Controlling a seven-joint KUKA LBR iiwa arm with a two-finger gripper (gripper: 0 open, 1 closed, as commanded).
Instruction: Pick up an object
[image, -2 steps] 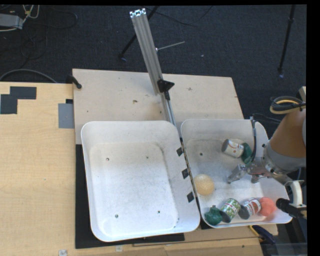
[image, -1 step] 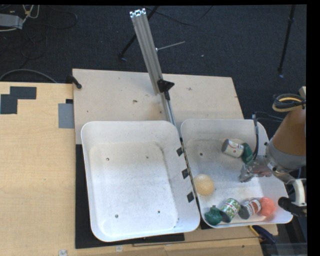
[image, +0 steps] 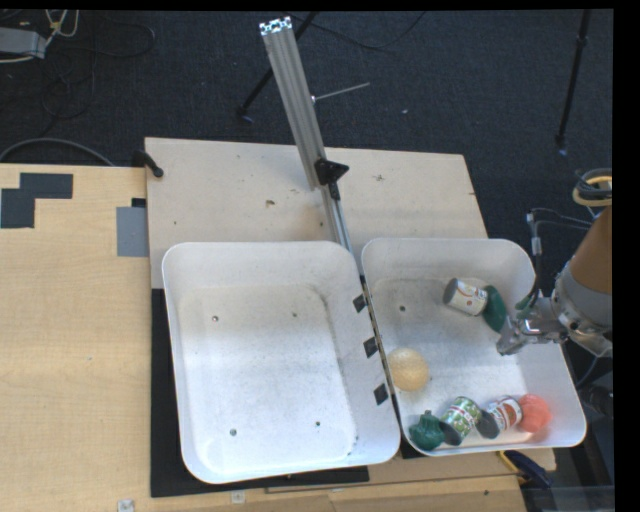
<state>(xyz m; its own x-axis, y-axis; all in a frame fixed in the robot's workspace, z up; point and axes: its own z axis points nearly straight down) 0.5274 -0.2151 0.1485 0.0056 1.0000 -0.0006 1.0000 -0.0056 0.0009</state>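
A ribbed silver aluminium rail (image: 300, 110) is running from the centre toward 12 o'clock, crossing a pale plywood board (image: 230, 190). A light wooden tabletop (image: 70, 340) bearing a grey rectangular patch (image: 130, 232) is lying at 9 o'clock. Dark carpet (image: 450, 80) is showing from 10 to 2 o'clock, with a thin black stand pole (image: 572, 80) slanting at 2 o'clock.

Two bins sit side by side on the bench, the left bin (image: 260, 360) and the right bin (image: 450, 255) touching along their inner rims. In the right bin, a can (image: 465, 296) lies toward the back, a ball (image: 408, 369) against the left wall (about midway), and along the front rim a row: toy (image: 428, 431), jar (image: 461, 415), bottle (image: 501, 414), lump (image: 536, 412). The gripper (image: 518, 333) reaches over the right wall, beside the can.
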